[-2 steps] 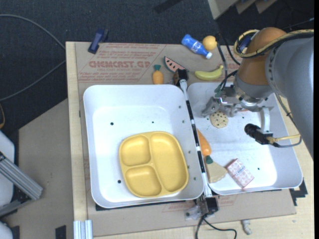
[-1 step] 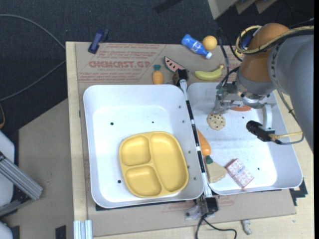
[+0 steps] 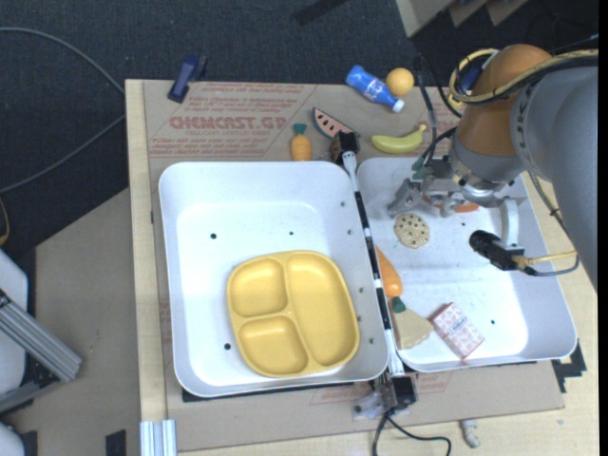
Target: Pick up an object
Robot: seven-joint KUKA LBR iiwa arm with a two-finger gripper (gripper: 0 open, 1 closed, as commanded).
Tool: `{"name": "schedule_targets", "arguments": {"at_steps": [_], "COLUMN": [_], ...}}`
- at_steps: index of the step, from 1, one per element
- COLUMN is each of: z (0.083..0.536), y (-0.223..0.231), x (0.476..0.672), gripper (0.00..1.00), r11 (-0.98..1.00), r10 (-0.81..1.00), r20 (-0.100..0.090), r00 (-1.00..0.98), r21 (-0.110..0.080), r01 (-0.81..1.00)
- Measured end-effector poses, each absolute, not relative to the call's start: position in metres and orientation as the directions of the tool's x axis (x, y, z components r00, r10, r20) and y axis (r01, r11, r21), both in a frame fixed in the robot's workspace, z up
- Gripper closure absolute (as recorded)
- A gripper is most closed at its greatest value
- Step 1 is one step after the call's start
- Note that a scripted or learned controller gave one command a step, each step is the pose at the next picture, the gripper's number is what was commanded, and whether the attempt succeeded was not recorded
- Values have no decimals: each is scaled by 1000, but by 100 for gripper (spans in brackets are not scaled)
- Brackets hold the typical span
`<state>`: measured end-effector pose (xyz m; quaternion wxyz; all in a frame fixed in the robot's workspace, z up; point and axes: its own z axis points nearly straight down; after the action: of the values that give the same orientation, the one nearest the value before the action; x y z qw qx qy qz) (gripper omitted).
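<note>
Tool (image 3: 425,186), spread wide, just above the cookie (image 3: 411,229); risk: fingers straddle bare bin floor, cookie slips aside

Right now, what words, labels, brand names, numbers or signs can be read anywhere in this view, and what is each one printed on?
"CHEMCAST" in large red letters, then what looks like "GP", on the brown board behind the left bin.
Smaller red lines above and below it on the same board: too small to read.
Blue bottle: label too blurred to read.
Pink patterned packet in the right bin: print unreadable.
</note>
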<state>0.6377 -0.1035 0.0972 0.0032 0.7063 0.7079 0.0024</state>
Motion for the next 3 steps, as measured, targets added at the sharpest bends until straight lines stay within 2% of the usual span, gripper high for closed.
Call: {"name": "schedule_targets", "arguments": {"at_steps": [1, 2, 3], "z": [85, 84, 85], "y": [-97, -91, -111], "x": [655, 601, 633], "gripper": [0, 0, 0], "r11": [1, -1, 1], "r10": [1000, 1000, 1000], "r20": [-1, 1, -1], "r00": [-1, 1, -1], "r21": [2, -2, 2], "r01": [1000, 1000, 1000]}}
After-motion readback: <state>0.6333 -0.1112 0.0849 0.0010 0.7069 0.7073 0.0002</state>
